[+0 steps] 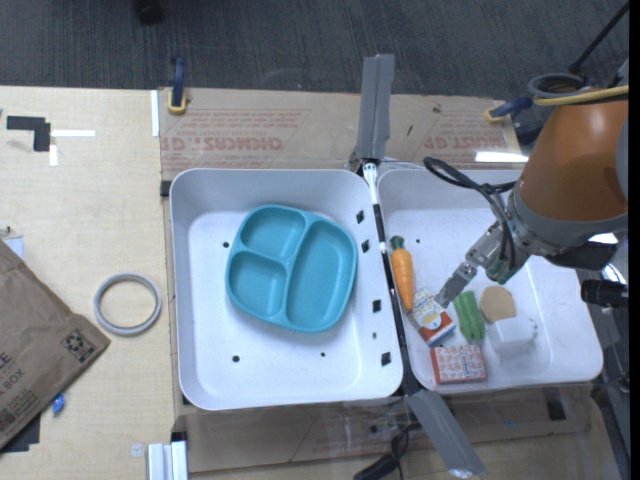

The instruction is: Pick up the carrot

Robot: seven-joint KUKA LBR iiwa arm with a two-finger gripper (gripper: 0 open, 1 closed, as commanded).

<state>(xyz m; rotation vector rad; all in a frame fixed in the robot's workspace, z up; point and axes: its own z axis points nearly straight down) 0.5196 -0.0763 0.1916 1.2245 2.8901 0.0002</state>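
Observation:
The orange carrot (402, 274) with a green top lies lengthwise along the left wall of the right bin (560, 368). Its green end points to the far side. My gripper (450, 290) hangs low over the right bin, slanting down to the left from the orange-banded wrist. Its tip is a short way to the right of the carrot's near end, just above a small red and white carton (430, 319). Nothing of the carrot is in the gripper.
Near the gripper lie a green item (469, 317), a tan round piece (497, 303), a white block (513, 336) and a red-patterned box (459, 365). A blue divided plate (292, 266) sits in the left bin (200, 368). A tape ring (127, 301) rests on the bench at the left.

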